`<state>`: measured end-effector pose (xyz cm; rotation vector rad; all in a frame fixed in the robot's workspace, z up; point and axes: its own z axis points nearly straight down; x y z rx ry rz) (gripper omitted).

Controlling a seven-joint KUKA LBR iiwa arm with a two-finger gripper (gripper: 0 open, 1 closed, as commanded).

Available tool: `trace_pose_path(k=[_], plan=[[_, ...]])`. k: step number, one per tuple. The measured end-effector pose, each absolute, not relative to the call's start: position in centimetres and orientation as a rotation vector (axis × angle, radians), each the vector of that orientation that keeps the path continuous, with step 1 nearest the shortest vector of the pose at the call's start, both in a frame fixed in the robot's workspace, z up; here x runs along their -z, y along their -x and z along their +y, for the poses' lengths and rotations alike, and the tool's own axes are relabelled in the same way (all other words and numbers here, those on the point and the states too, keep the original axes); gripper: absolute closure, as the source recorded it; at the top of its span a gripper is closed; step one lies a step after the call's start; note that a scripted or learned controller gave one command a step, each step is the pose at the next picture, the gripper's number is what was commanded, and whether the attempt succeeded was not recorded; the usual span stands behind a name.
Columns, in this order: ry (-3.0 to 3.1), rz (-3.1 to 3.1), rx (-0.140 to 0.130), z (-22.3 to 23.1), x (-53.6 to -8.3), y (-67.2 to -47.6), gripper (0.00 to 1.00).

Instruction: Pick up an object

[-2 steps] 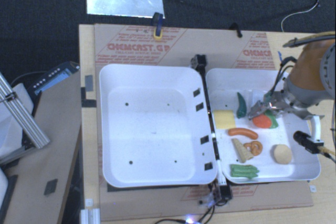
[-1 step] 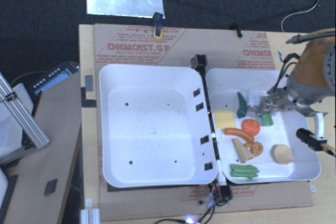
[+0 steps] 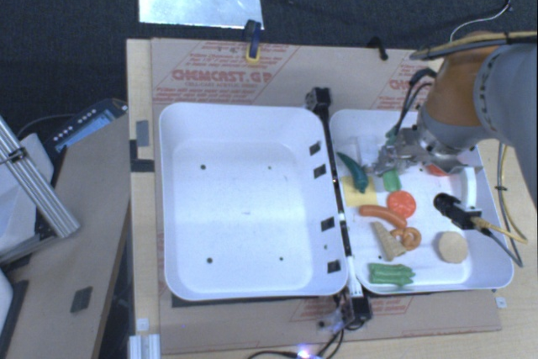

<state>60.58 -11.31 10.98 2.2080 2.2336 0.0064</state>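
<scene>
The gripper (image 3: 392, 157) was lowered into the right bin (image 3: 487, 273) beside the green pepper (image 3: 355, 172); its grip could not be told. Centring before closing was judged advisable.

We can read red print on the brown protective sheet (image 3: 277, 63) that covers the tabletop under the bins: it looks like "CHEMCAST GP", seen upside down just beyond the far rim of the left bin (image 3: 244, 118). We see the same red lettering repeated elsewhere on the sheet, near the right bin (image 3: 492, 269), too small or cut off to read.
</scene>
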Motion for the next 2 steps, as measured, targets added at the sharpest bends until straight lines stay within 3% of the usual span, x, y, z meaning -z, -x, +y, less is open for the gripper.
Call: trace_pose_path(k=[1, 2], plan=[[-2.208, 2.227, -0.01, -8.3, -16.0, -63.2, 1.0], [-2.207, 2.231, -0.012, -2.8, -18.7, -67.1, 1.0]])
